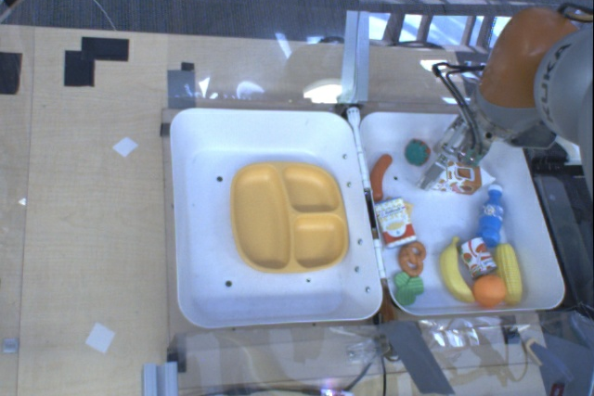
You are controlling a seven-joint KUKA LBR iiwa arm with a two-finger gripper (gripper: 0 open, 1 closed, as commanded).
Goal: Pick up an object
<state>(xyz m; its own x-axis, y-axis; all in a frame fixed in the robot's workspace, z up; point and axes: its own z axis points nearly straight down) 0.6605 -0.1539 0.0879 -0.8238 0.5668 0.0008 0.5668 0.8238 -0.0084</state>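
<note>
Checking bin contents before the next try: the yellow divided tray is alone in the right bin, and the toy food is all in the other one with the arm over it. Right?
Not quite. The camera view shows the yellow divided tray alone in the left bin, not the right. The rest stands: the toy food, such as the banana and orange, is in the other bin, with the arm over it.

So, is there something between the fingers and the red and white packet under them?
Nothing visible is. The gripper hangs right over the packet in the right bin. The green ball lies just to its left, close beside but not in between.
</note>
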